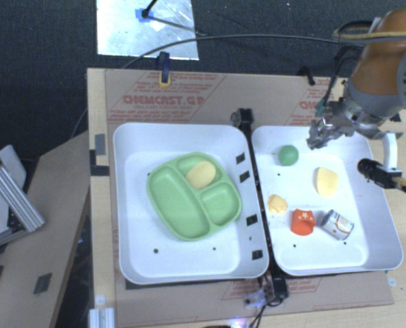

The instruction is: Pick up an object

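Observation:
The right bin (374, 251) holds a green ball (288, 155), a pale yellow piece (326, 181), a small yellow-orange piece (277, 203), a red object (301, 222) and a small can (337, 225) lying on its side. My gripper (317, 140) hangs over the bin's back edge, up and right of the green ball, with nothing seen between its fingers. In the left bin (131, 183) a green divided tray (189, 197) carries a yellow object (201, 174) in its top compartment.
A black divider with clips (254, 183) runs between the two bins. A black fixture (375, 171) juts over the right bin's right edge. Cables arch above the bench at the back. Cardboard lies beneath both bins.

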Motion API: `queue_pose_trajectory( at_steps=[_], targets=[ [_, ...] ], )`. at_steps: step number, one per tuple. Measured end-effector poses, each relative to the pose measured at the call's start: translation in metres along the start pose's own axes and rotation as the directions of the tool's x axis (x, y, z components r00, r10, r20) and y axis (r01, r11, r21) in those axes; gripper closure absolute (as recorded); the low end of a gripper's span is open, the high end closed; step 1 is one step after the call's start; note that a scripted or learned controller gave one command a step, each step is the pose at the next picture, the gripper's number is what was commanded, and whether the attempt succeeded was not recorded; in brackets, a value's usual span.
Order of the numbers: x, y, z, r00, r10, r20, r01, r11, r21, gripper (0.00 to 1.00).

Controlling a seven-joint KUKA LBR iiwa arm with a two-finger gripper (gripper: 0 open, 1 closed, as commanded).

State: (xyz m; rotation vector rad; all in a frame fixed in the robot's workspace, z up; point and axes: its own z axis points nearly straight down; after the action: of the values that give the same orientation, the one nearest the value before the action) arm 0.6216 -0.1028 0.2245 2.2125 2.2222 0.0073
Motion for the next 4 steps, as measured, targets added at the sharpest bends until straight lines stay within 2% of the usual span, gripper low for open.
queue_pose_trajectory(
  at_steps=[1,3,4],
  targets=[
    [0.0,0.002,-0.037,1.0,-0.001,0.0,0.001,1.0,0.001,1.0],
    [0.1,0.0,-0.031,1.0,-0.006,-0.002,0.006,1.0,0.005,1.0],
    [0.149,0.002,-0.011,1.0,-0.005,-0.003,0.005,1.0,0.008,1.0]
  ],
)
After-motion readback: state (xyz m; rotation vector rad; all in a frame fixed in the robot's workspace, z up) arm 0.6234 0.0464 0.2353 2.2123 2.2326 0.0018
